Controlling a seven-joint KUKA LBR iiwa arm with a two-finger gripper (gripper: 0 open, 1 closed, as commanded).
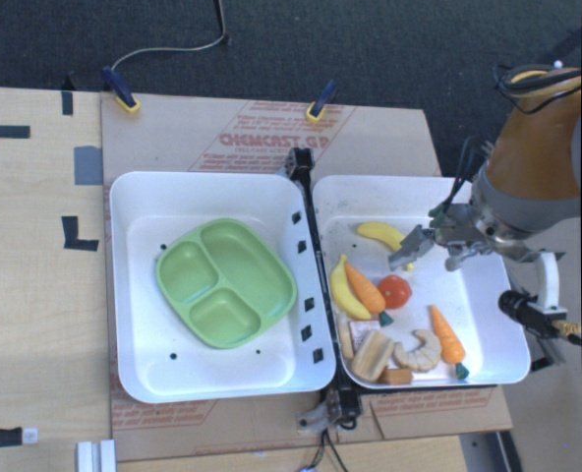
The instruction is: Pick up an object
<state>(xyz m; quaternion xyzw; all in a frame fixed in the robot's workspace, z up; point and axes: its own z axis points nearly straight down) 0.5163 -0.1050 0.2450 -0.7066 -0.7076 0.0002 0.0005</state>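
Camera view: the gripper (416, 248) hangs low over the right bin (488, 362), jaws apart and empty, just beside a small banana (380, 233) near the bin's back wall. The approach step seems in hand; next it must centre and descend. The banana's long axis runs roughly left-right, tip toward the gripper.

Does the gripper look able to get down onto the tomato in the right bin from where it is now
Probably yes. The gripper hangs just above and beside the tomato, whose top is uncovered. A carrot touches its left side and could crowd a finger.
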